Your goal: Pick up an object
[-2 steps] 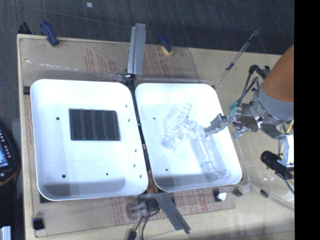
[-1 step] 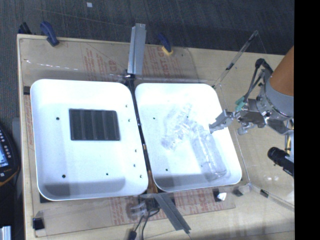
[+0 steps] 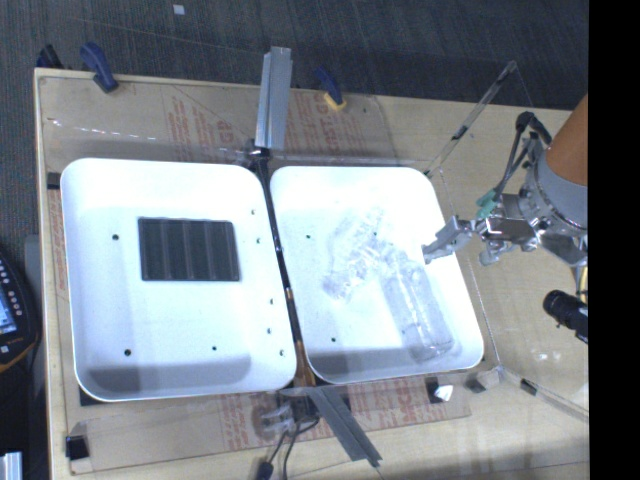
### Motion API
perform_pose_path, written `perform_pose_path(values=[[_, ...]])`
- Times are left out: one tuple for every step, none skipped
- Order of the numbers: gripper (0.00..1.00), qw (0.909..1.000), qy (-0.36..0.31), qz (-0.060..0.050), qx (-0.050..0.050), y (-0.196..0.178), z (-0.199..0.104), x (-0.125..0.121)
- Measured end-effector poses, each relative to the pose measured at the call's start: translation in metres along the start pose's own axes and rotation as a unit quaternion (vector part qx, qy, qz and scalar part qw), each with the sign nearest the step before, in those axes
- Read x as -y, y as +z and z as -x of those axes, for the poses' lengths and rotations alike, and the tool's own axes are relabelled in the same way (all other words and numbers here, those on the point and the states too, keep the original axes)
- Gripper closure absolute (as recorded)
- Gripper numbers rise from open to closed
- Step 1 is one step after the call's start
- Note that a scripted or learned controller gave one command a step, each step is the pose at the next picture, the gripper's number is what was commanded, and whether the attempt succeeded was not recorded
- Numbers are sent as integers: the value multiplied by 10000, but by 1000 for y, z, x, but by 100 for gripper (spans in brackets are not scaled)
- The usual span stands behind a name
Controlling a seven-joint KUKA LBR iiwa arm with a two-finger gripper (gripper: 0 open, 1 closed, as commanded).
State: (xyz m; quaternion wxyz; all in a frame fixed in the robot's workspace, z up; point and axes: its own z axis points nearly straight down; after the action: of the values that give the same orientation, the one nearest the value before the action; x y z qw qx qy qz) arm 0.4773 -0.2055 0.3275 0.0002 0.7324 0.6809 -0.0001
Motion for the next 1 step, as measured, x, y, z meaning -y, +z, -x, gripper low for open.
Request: perform_pose_path(values=[[0,10000,36,-10,-1,26,1,0]])
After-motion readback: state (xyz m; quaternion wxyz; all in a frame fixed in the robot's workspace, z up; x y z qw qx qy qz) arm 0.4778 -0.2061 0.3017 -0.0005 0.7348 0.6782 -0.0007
